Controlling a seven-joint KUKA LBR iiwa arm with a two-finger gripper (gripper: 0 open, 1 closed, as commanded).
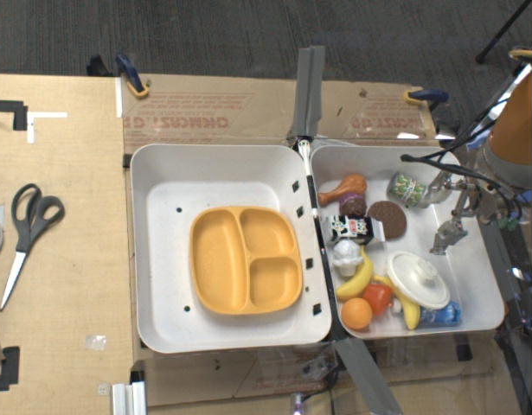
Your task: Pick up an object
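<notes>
My gripper [445, 236] hangs over the right side of the right bin [490, 271], above bare floor between a green-and-white packet [407, 188] and a white round lid [419, 279]. Nothing shows in it. The bin also holds a brown drumstick [343, 188], a dark round cookie [388, 219], a black-and-white carton [352, 228], a white bulb [345, 253], a banana [357, 278], an orange [356, 313], a red tomato [378, 296] and a blue item [440, 316] at the front.
The left bin [153, 232] holds a yellow divided plate [246, 259]. Scissors [25, 227] lie on the wooden bench at the far left. Blue clamps [131, 74] pin cardboard behind the bins. Cables run off the arm at the right edge.
</notes>
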